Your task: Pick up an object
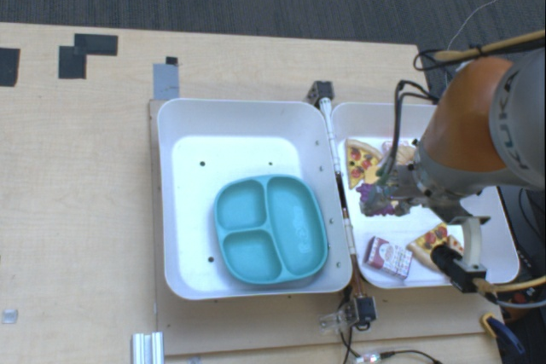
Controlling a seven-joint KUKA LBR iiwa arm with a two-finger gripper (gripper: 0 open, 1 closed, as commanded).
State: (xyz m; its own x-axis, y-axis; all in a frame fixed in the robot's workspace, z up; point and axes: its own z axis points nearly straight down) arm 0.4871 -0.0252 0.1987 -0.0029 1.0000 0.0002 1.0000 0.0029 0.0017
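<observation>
You are looking at the left bin, which is holding a teal divided plate. In the right bin a pizza slice is lying at the far end, a small red carton and a second slice nearer. The gripper is hovering between them; I cannot tell its finger state. You should be centring over one item before descending.

A divided plate lies in the left bin; pizza slices and a carton in the right bin.
</observation>
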